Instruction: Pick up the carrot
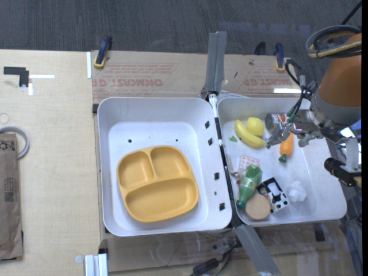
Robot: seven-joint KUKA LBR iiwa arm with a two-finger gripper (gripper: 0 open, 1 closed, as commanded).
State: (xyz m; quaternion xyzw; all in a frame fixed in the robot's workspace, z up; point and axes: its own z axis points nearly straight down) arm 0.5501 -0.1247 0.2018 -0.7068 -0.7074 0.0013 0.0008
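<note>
The carrot (286, 148) is a small orange piece with a green tip. It lies in the right bin (328, 211), near the bin's upper middle, with the green end pointing toward the front. My gripper (287, 138) hangs right over its orange end. The fingers stand apart, one on each side of the carrot, with gaps showing between them and it. The gripper looks open and is not closed on the carrot.
Left of the carrot lie a banana (248, 135), a lemon (255, 125) and a can (276, 121). Toward the front are a green bottle (248, 183), a tan disc (258, 207), a black-and-white block (275, 193) and a white lump (296, 191). The left bin (109, 154) holds a yellow divided plate (158, 183).
</note>
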